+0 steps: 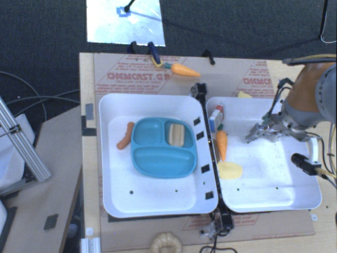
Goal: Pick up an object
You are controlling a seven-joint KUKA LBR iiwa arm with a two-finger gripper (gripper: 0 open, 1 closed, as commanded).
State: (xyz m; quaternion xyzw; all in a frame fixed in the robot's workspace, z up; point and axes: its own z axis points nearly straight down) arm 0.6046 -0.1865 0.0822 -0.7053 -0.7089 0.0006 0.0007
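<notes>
The surface (131, 74), a tan board with red lettering, carries two white bins touching side by side. The left bin (113, 157) is the landmark. The right bin (274, 194) lies against its right wall. Beyond the left bin's far rim, on the bare board, lies a toy carrot (184, 70), with a blue clamp (154, 51) just left of it at the board's far edge.

arm (316, 96) cut off at right edge, end effector (256, 133) fingers too small to tell

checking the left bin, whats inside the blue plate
A tan bread-like piece lies in the blue plate's upper right compartment. Whatever lies beneath that piece is covered.
</notes>
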